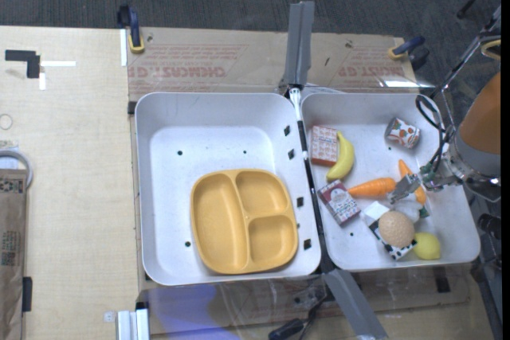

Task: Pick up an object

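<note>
The arm reaches in from the right over the right-hand white bin, and its gripper sits low among the toy foods there. The fingers point left toward the thick end of a toy carrot, which lies roughly level across the middle of the bin. The tips are just beside or touching that end, but whether the carrot lies between them cannot be told, and the view is too small and cluttered to tell how wide the fingers stand. A small orange piece shows just above the fingers.

Left of the carrot, a yellow banana curves beside a small red-and-white carton. Another small red carton lies tilted below the carrot's tip. Toward the bin's back right corner lies a small printed can on its side. At the front, a tan round bun-like item rests on a black-and-white block, with a lemon just to its right.

The left white bin holds a yellow divided plate with three compartments. Both bins sit on the surface, with cardboard behind them.
</note>
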Controlling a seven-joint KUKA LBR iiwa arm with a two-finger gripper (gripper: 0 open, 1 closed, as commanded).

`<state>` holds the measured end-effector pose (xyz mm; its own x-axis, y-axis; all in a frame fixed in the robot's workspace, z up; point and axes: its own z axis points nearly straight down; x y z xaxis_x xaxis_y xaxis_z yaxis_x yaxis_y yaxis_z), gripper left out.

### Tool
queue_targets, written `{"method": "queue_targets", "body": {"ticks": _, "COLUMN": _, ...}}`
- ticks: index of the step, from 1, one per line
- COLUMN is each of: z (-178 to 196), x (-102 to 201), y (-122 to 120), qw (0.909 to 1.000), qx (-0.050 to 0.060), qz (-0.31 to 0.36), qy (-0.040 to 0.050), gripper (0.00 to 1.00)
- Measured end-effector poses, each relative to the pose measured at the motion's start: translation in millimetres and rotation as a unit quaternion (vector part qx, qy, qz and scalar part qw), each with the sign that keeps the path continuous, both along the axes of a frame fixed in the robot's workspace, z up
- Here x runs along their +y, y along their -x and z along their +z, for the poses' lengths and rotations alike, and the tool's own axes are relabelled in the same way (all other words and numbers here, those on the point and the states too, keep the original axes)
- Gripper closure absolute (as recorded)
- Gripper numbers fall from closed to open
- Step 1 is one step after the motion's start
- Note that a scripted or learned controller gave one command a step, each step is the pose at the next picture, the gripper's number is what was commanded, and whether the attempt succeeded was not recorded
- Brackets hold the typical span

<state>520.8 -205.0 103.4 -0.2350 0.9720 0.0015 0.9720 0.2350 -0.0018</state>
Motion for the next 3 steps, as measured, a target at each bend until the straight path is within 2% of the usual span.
{"method": "queue_targets", "body": {"ticks": 1, "z": -12, "x": 59, "y": 2, "qw": 0.996, "qx": -0.001, "qz": 0.089, "qy": 0.0001, "gripper": 0.0}}
{"method": "queue_targets", "body": {"ticks": 2, "z": 10, "x": 75, "y": -33, "qw": 0.9982, "qx": -0.001, "qz": 0.061, "qy": 0.0003, "gripper": 0.0}}
{"method": "queue_targets", "body": {"ticks": 3, "z": -12, "x": 50, "y": -49, "qw": 0.9957, "qx": -0.001, "qz": 0.093, "qy": 0.0008, "gripper": 0.0}}
